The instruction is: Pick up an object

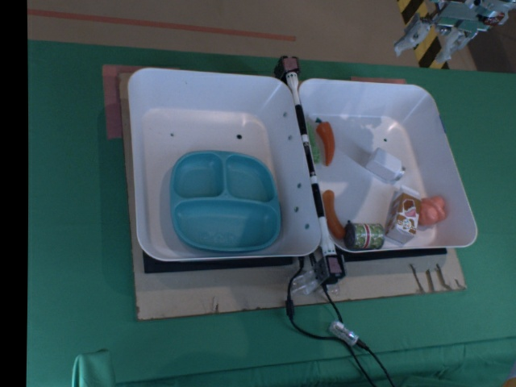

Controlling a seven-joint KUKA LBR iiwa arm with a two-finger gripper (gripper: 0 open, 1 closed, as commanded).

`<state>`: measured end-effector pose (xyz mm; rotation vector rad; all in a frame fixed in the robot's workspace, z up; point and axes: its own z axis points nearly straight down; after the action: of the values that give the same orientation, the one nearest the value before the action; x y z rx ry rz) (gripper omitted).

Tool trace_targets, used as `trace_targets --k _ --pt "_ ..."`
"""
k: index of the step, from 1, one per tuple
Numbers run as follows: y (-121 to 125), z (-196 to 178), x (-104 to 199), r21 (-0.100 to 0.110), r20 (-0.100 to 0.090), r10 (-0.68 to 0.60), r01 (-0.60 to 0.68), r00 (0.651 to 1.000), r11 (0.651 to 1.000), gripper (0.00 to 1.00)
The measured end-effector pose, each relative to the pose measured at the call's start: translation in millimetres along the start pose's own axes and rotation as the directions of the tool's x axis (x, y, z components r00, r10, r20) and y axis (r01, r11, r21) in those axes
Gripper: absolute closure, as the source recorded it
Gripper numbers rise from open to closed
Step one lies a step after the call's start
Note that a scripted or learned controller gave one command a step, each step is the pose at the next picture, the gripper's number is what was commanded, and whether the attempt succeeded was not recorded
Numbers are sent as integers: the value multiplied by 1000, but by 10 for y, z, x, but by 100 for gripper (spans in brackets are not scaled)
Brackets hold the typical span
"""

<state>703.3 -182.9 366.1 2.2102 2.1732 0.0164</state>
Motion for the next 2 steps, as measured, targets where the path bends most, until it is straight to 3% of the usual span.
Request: trace_targets --k 1,2 --pt "2 -912 -1 21 -16 -13 14 1000 1000 0" --pt "-40 261 46 29 -14 -9 9 1000 1000 0"
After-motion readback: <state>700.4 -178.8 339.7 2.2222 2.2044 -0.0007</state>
